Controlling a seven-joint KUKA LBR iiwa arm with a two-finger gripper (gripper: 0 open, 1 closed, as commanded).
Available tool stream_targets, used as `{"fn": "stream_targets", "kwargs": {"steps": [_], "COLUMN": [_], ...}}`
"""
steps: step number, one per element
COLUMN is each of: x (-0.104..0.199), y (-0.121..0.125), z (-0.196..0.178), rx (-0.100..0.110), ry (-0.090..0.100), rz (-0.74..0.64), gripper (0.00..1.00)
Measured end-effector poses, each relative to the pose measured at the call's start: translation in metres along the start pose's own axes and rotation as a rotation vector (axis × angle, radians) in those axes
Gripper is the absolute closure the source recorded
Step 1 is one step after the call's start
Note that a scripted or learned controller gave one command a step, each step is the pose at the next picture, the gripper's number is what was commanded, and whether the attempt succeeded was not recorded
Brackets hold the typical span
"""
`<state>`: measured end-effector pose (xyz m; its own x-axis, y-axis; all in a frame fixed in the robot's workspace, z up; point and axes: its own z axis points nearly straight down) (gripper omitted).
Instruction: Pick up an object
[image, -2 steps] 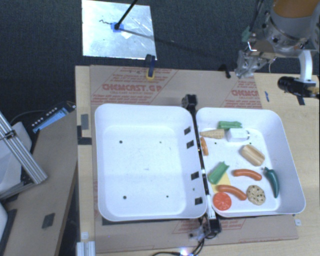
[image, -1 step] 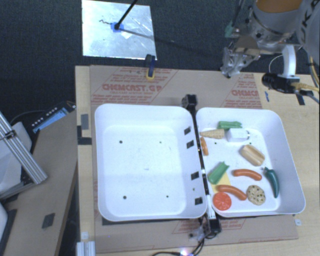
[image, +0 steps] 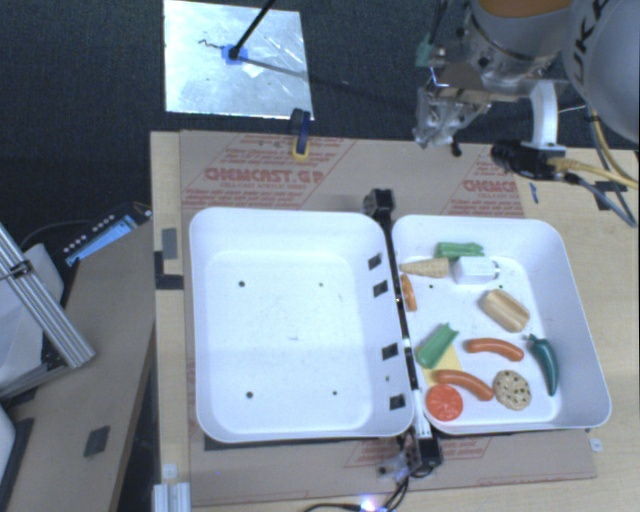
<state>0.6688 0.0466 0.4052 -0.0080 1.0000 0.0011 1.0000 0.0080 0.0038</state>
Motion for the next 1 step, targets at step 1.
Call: {"fn": "stream_targets", "kwargs": {"steps": [1], "x": [0.0455], "y": [0.0002], "z": [-0.0108], "rx": [0.000], "ry": [0.000], "rz": [0.000], "gripper": [1.00]}}
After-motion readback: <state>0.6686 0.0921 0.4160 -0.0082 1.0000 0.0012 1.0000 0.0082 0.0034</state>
